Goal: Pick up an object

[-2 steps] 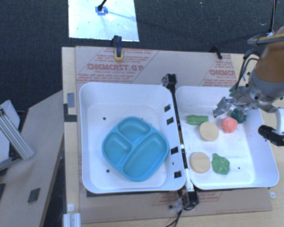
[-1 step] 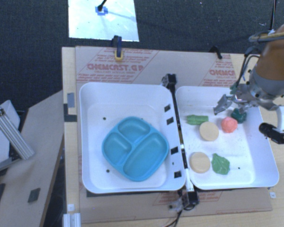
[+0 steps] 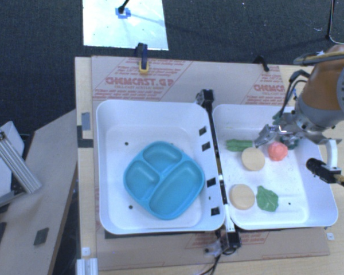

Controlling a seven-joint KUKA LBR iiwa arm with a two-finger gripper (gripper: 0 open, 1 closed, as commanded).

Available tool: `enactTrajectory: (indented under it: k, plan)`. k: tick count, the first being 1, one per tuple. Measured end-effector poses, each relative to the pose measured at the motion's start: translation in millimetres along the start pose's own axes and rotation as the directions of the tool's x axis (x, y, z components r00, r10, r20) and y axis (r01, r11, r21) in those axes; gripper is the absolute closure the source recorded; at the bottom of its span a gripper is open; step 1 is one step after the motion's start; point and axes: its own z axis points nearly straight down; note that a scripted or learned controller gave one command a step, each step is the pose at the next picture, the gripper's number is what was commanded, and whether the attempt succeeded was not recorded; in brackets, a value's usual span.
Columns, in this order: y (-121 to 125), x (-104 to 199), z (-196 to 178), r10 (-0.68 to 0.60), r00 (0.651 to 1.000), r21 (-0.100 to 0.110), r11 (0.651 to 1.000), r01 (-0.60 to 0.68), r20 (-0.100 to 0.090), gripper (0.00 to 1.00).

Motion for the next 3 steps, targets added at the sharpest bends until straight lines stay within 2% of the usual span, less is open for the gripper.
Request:
enactTrajectory:
  k: [1,2,3]
  plan:
    - [4,-2,32,0.001,1.000,-0.025,1.000,0.000,0.014,0.00]
    - [5,-2,62,0.000,1.000,-0.002,1.000,0.000,0.001,0.00]
    - [6,-2,50,0.000,1.000,-0.006,1.000,0.000,0.001,1.00]
